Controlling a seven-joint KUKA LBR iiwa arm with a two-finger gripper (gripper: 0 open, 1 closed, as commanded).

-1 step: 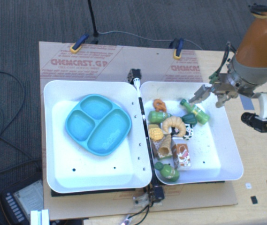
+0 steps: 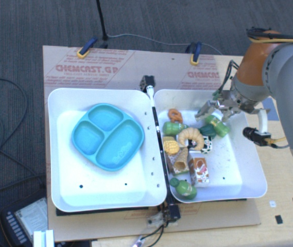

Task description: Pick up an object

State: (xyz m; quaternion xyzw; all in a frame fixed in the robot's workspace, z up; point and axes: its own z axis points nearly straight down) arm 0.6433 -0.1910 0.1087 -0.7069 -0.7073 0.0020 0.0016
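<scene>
While the claw [image 2: 214, 110] spreads wide, a green toy [image 2: 219, 128] lies just below it.

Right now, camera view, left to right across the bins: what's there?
Left bin → blue divided plate → divider between the bins → toy food pile in the right bin → gripper over that bin's far part → grey arm with orange band.

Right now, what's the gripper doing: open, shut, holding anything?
Gripper: fingers spread open above the green toy in the right bin, holding nothing.
</scene>
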